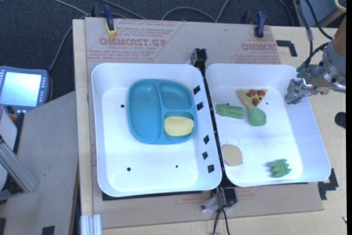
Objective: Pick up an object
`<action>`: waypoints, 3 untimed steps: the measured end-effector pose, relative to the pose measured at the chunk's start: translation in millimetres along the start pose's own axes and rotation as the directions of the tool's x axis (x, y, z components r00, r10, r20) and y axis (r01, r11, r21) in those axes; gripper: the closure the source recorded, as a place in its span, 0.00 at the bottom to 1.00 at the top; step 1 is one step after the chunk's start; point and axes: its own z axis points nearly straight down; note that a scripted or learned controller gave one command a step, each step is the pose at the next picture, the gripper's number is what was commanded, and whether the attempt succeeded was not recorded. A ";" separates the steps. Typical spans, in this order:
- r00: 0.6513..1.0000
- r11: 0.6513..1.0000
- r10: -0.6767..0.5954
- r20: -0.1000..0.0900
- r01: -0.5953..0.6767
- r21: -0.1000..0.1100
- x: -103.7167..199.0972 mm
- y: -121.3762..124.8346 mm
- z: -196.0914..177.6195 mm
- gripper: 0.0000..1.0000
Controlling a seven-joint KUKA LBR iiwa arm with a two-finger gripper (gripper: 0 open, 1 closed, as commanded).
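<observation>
Camera view: claw (295, 92) hovers right of pizza slice (252, 97), apart.

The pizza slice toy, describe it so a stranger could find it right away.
Look in the right bin, toward its far edge near the middle divider. The pizza slice lies there, just beyond the round green piece. It is the one yellow wedge with red dots; its neighbours are green.

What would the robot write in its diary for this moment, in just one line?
hand: over right bin's right edge | holding: nothing seen | nearest: pizza slice

Small silvery metal pincer (295, 91), black cables above
</observation>
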 end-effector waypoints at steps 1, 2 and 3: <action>1.000 1.000 -0.004 -0.002 0.004 0.004 55.7 16.2 4.8 1.00; 1.000 1.000 -0.003 -0.002 0.003 0.004 105.9 30.4 5.4 1.00; 1.000 1.000 -0.004 -0.003 0.004 0.004 158.5 42.0 4.6 1.00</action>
